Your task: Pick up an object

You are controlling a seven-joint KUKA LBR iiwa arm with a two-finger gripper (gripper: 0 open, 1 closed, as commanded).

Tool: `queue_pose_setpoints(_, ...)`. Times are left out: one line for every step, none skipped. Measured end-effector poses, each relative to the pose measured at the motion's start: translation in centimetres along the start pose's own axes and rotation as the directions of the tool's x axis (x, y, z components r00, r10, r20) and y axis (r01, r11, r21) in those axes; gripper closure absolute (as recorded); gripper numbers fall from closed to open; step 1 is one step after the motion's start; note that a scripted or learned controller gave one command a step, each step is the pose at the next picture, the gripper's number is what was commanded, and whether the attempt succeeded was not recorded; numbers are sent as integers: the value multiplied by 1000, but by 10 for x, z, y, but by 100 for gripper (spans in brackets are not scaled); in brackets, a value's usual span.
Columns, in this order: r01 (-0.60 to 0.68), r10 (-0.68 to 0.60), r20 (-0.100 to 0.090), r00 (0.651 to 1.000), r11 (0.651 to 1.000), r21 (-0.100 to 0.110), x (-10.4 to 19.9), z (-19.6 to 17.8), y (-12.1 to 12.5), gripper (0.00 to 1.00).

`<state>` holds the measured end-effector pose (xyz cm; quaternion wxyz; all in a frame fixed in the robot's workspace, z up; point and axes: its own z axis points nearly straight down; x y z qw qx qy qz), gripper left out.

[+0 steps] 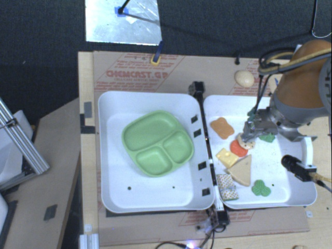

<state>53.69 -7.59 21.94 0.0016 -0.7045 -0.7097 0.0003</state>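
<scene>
The right bin [290,196] holds several toy foods: an orange piece [222,127], a red round piece [238,148], a yellow cheese block [226,156], a tan wedge [241,171], a patterned packet [226,185] and a green leafy piece [261,189]. My gripper [249,137] is down in this bin, right over the red round piece's upper right edge, with a small speckled piece at its tips. Another green piece [268,137] peeks out just right of the gripper. The arm hides the bin's far right part.
The left bin [111,191] holds a green divided plate [157,143]. A pale egg-shaped object [244,78] lies on the cardboard behind the right bin. A black clip divider [205,139] runs between the bins.
</scene>
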Motion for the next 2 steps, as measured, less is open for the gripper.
queue_pose_setpoints(2, -2, -1, 1000, 1000, -3, 42, -14, -12, 100)
queue_pose_setpoints(-7, 7, 2, 1000, 1000, -1, 29, 5, -12, 100)
